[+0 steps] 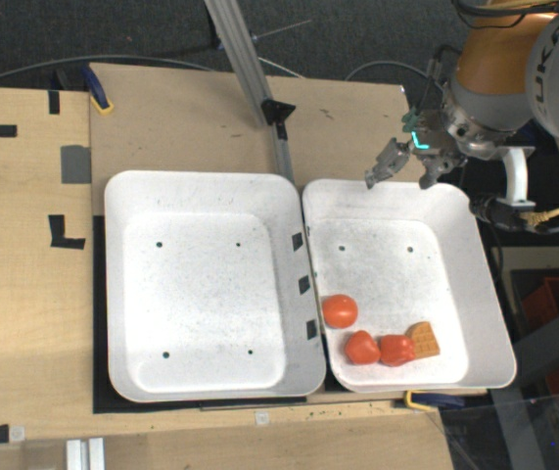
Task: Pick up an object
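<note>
- Spread wide, my gripper (405, 168) hangs above the right bin's (455, 209) far rim, fingers parted and grasping nothing.
- Three red objects (361, 347) and a tan block (422, 339) lie at the bin's near end, well apart from me.

Two shallow white plastic bins sit side by side on the bench, the left bin (142, 262) touching the right bin (455, 262) along a shared edge. In the right bin's near part: round red tomato-like piece (339, 311) at left; two more red rounded pieces (361, 348) (395, 350) touching each other nearer the front; tan waffle-textured block (423, 339) just right of them. The two-finger gripper (408, 165) hangs over the right bin's far rim.
</note>
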